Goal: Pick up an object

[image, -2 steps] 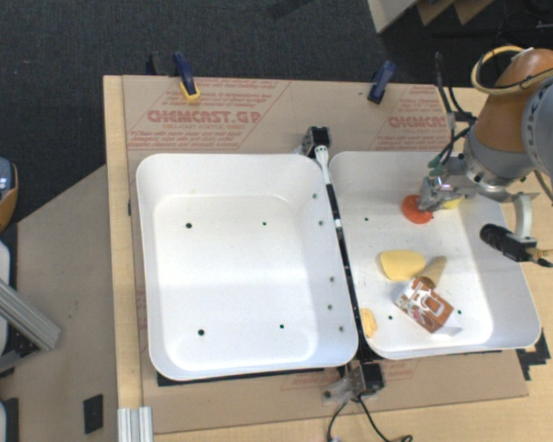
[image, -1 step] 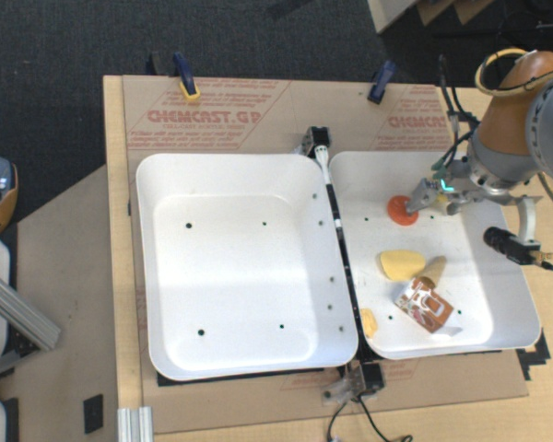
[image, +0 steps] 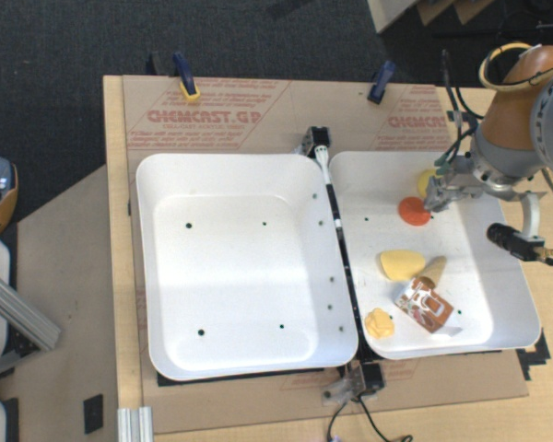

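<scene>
The table (image: 258,99) is covered by a brown board printed with red lettering and carries two shallow white bins side by side. The left bin (image: 157,247) has a white floor marked by a few small dark dots. The right bin (image: 507,316) holds all the loose objects. The arm (image: 521,109), grey with an orange band above the wrist, reaches in from the right and bends down over the far right part of the right bin. The end effector (image: 433,196) sits low over the bin floor, just beside and apparently touching a round orange-red object (image: 412,212), which lies on the floor at its left tip. A small yellow object (image: 427,180) is partly hidden just behind the end effector. Whether the end effector is wide or narrow cannot be told at this slant, and nothing is seen clamped in it. Nearer the camera lie a pale yellow rounded object (image: 400,264), a tan cone-shaped piece (image: 434,268) just beside it, a brown and white packet (image: 426,305) and a small yellow-orange lump (image: 380,323) close to the left wall of the right bin. Two blue clamps (image: 184,74) grip the far edge of the board.
</scene>
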You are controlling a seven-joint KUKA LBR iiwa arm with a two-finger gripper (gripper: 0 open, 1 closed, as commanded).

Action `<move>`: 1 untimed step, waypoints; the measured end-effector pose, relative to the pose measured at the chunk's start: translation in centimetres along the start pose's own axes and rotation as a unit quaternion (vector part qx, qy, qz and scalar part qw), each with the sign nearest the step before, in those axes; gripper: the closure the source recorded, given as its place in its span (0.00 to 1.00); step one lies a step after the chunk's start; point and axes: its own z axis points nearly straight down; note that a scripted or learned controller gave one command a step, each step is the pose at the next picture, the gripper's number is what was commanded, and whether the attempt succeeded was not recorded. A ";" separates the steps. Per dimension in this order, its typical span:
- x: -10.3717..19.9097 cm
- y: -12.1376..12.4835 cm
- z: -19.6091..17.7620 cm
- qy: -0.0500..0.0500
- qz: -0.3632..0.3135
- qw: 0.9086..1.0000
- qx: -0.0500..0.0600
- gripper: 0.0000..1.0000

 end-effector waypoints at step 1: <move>1.8 2.0 -13.2 -0.001 -0.001 1.000 -0.004 1.00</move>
